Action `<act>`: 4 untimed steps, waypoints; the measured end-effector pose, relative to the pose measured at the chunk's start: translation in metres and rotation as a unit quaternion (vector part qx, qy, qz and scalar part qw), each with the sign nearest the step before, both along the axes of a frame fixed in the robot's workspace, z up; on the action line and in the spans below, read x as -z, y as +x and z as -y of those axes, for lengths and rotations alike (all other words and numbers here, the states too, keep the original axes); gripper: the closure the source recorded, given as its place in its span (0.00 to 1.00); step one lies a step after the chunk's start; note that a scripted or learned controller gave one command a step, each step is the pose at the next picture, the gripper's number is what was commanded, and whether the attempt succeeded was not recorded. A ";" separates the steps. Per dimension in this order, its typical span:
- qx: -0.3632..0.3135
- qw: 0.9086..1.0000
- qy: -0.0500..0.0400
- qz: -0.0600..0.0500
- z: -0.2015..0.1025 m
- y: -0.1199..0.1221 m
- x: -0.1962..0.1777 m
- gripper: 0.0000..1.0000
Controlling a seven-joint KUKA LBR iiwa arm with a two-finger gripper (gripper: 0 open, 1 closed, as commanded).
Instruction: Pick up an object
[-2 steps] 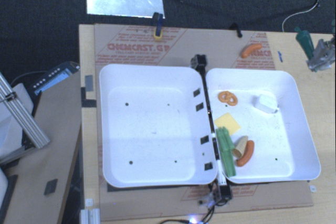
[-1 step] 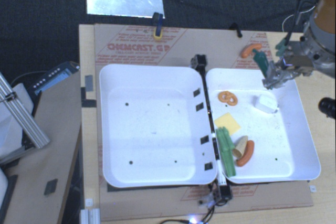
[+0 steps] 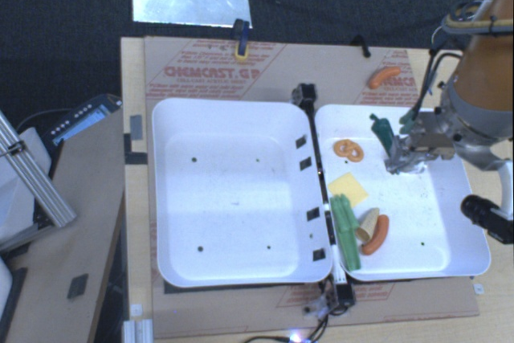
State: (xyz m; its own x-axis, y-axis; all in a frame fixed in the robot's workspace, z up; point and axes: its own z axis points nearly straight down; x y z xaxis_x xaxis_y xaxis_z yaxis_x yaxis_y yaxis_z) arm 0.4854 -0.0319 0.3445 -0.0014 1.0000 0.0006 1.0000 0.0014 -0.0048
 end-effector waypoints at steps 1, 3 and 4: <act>-0.005 1.000 0.001 0.014 -0.057 0.018 -0.167 1.00; -0.004 1.000 0.003 0.013 -0.149 0.001 -0.200 1.00; -0.004 1.000 -0.002 -0.005 -0.206 0.002 -0.015 1.00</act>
